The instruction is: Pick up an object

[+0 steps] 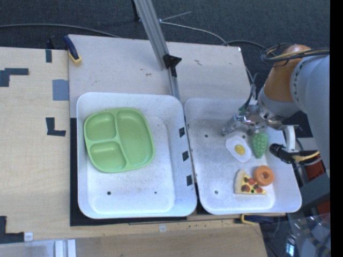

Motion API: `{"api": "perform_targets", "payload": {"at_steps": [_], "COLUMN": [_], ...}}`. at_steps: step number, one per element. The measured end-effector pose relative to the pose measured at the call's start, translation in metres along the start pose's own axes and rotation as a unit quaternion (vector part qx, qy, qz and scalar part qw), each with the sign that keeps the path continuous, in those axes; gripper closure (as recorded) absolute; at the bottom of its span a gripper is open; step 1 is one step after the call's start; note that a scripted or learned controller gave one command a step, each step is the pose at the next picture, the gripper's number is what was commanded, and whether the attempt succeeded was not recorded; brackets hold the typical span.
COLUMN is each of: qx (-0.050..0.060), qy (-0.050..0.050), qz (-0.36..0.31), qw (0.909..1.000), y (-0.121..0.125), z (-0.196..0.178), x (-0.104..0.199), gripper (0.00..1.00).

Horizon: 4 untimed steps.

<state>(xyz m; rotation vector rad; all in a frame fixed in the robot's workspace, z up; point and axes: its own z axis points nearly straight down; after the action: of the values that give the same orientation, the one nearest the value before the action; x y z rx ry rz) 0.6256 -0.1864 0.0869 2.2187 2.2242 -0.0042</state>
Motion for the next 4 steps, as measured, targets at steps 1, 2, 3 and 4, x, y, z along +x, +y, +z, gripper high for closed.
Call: {"api": "perform_targets", "payload": {"at_steps": [1,2,3,4], "qx": [0.0,-0.003,-0.004,-0.003], "qy": [0.0,0.001,0.0,0.0], "qz": [-0.001,0.0,0.0,0.0], "qw": [1.0,1.0,1.0,1.0], "y": [0.0,-0.002,0.001,0.005], "z": [-0.012,-0.071,-0.135,-0.179], "x": [0.001,0.009,0.009,0.006], "gripper": [1.0,1.0,1.0,1.0]}}
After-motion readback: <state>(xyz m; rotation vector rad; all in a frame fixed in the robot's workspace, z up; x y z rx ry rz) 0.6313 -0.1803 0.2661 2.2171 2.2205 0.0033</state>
